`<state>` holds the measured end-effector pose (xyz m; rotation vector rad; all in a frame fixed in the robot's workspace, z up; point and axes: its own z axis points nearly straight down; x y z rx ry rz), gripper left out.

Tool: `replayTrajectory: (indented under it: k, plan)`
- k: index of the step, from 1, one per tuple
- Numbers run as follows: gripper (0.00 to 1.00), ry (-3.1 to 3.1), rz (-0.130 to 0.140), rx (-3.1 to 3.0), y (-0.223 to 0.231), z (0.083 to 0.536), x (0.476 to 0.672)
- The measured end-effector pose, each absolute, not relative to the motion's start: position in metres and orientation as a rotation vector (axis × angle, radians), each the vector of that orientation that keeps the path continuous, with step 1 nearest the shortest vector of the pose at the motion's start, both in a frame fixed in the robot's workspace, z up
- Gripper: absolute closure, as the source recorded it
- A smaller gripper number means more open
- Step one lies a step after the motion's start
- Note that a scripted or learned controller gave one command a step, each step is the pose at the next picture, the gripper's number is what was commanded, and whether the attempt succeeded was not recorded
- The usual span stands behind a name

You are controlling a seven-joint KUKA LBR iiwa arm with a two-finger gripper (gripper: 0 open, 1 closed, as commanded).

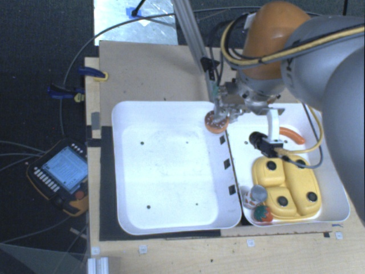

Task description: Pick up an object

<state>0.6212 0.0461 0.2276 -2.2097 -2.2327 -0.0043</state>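
A grey arm (319, 50) with an orange band reaches over the surface (154, 73) from the right, above two white bins. The left bin (165, 164) sits beside the right bin (336, 204), which carries a yellow block with dark studs (288, 187) toward its near edge, an orange piece (291, 134) near its far edge, and small items (256, 201) at its near-left corner. The tool (219, 117) hangs over the far end of the bins' shared rim, grasping a small round brown object (215, 123).
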Motion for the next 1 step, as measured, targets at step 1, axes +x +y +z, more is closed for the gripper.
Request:
replayTrajectory:
  k: [1]
  plan:
    - [1.0,-2.232,0.0,-2.207,0.1044,0.2203,0.5999]
